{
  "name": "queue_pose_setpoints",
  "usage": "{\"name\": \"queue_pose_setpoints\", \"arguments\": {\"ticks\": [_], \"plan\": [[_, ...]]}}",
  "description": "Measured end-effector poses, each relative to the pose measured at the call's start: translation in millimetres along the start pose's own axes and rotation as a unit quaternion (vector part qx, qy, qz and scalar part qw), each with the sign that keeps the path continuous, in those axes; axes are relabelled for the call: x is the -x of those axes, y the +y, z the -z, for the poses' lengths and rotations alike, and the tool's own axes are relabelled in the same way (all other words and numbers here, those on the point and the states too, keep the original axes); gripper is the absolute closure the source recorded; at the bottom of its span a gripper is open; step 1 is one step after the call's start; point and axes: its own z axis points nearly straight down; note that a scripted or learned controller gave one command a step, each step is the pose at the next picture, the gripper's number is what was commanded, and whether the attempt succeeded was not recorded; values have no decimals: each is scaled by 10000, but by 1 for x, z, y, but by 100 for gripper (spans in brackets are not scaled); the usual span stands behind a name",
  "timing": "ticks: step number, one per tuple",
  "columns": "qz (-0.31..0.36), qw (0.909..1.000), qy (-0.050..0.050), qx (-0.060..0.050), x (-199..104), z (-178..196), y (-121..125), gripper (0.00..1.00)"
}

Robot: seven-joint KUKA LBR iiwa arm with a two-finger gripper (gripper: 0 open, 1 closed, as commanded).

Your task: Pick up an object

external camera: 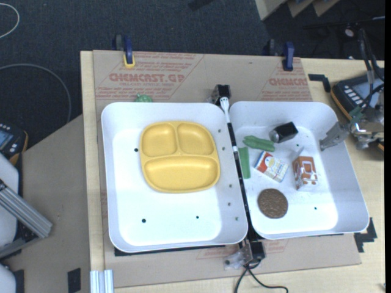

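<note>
The right bin [345,209] holds several small items: a black cylinder [284,131], a green pod [259,143], a green stick [244,162] along the left wall, a white and red carton [271,165], a brown packet [305,171] and a round brown disc [273,203]. My gripper [343,133] is at the bin's right rim, level with the black cylinder and apart from every item. Nothing can be seen held in it. In the left bin [119,188] lies a yellow divided plate [179,155].
Both bins rest on a brown board [183,78] held by clamps at the back [127,49] [288,55]. A black and yellow device [353,94] with cables lies by the right bin's far right corner. A cable connector [221,93] sits between the bins at the back.
</note>
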Motion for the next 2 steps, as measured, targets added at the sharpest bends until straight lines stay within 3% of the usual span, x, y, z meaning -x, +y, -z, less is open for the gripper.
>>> {"name": "queue_pose_setpoints", "arguments": {"ticks": [1, 2], "plan": [[29, 10000, 4, 45, -62, 88, -53, 0], [9, 10000, -7, 22, -59, 94, -52, 100]]}}
